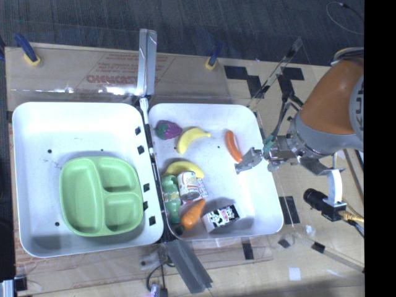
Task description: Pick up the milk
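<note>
I see the green divided plate point(102, 195) in the left bin point(25, 166). In the right bin point(247, 117), the milk point(221, 217), a carton with black-and-white cow patches, lies near the front wall beside a carrot point(192, 213); I can't read its print. The gripper point(249, 160) hovers up and to the right of it, well apart, near the sausage point(232, 145). I cannot tell how its jaws are set.
</note>
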Tool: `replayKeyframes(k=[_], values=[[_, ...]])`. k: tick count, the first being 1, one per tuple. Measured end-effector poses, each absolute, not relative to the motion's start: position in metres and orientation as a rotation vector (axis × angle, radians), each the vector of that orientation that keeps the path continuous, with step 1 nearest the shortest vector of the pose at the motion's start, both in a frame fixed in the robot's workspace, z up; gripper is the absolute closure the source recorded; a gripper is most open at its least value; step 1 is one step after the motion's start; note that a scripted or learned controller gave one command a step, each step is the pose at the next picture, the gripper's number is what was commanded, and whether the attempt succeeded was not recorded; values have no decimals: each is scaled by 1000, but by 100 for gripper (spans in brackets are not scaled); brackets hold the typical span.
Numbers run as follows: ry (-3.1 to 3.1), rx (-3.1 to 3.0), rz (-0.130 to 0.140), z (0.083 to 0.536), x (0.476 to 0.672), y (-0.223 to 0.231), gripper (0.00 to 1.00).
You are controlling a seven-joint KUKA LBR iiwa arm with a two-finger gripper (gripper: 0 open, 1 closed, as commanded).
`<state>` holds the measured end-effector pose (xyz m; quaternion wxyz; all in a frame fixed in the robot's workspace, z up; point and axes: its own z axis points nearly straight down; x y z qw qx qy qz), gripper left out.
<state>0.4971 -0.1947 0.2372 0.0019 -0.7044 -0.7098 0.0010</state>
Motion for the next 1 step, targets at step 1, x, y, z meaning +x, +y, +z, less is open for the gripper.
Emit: replayKeyframes(k=[1], values=[[-2285,-2151,1,260,482,-166,0]])
